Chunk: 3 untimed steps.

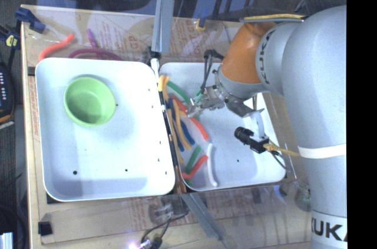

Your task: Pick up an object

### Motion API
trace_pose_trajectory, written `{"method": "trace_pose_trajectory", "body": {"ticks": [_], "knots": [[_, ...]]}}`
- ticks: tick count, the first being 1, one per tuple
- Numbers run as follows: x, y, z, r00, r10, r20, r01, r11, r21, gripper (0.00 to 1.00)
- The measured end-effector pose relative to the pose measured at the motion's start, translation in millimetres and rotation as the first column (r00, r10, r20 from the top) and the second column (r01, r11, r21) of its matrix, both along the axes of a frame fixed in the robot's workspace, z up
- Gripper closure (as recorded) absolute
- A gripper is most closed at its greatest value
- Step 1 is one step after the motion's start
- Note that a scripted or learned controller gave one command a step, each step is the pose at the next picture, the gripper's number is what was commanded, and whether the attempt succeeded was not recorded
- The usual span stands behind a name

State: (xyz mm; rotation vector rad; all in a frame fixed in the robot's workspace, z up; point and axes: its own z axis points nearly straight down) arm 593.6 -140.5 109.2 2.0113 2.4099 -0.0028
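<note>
At the near edge of the counter (106, 213), printed paper lies flat under two shallow, glossy white plastic bins with rounded corners, set side by side and touching along their inner rims. The left bin (100, 168) is mostly bare and smooth, with a few tiny dark specks near its front. Farther back in it sits a round, lime-green bowl (89, 100), matte and thick-rimmed, upright. The right bin (241, 166) holds the things to pick: a loose heap of thin, flexible-looking sticks (184, 131) crowded against its left wall. Nearest is a curved white strip (210, 166), with a green stick (195, 158) and a red stick (194, 172) just beside it. Behind them lie yellow, blue and orange-red ones, crossing each other, so where each begins and ends is hard to make out. The tool (198, 103), a small metallic piece, hangs over the far end of this heap, touching or nearly touching it. Whether it is apart, together or clamped on a stick cannot be told from here. The arm (309, 95), smooth grey with an orange band (248, 58), comes in from the right, hides that bin's far right corner and is cut off at the edge. Beyond the bins, a magenta loop (94, 54) and an orange piece (56, 47) lie on the counter, partly hidden by the left bin's rim.
</note>
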Motion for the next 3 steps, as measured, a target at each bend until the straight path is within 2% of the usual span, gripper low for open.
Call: {"method": "trace_pose_trajectory", "body": {"ticks": [1, 2, 3], "knots": [[0, 0, 0, 1.000, 0.000, 0.000, 0.000, 1.000, -0.001, 0.00], [-78, -16, -13, 1.000, -0.002, 0.010, 0.002, 1.000, 0.000, 0.00], [-12, 1, -17, 0.999, 0.036, -0.004, -0.036, 0.999, 0.000, 0.00]]}}
